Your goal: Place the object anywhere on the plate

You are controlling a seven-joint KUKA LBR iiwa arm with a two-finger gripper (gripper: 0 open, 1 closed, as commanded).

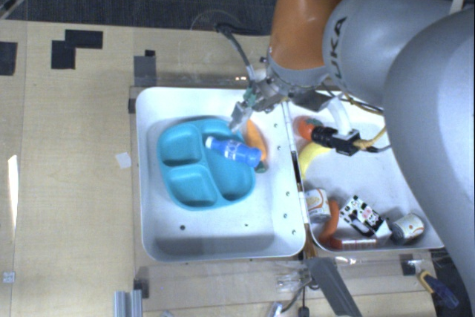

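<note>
Blue bottle (233, 151) on plate (185, 163), carrot (256, 136) half hidden, pincer (243, 113) state indiscernible

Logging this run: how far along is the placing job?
Looks nearly done: a blue bottle lies across the blue divided plate in the left bin. The gripper hovers just above its end. Left: letting go, if not already, and backing away.
</note>
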